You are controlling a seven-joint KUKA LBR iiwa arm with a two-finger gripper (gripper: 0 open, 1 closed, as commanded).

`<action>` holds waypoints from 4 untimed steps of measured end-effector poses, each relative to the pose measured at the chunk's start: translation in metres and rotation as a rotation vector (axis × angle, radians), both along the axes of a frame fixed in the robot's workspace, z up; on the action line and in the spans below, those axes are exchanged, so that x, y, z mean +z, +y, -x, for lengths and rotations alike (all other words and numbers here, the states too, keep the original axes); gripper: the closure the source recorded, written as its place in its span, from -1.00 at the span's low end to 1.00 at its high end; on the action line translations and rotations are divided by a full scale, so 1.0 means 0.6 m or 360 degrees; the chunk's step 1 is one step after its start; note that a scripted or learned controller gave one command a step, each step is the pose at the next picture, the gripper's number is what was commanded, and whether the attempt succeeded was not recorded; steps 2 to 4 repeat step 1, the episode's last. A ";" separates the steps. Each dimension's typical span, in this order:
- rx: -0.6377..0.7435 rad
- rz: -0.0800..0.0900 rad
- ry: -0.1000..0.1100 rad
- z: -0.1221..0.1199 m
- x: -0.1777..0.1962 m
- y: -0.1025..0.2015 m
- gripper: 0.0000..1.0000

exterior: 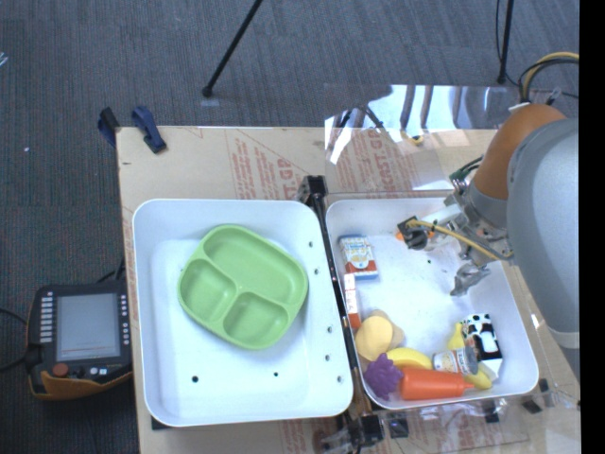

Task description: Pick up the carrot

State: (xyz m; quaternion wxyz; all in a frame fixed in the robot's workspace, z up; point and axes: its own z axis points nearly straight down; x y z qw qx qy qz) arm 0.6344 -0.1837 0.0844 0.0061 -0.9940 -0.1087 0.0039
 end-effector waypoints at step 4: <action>-0.0024 0.0012 -0.0011 -0.002 0.039 -0.044 -1.00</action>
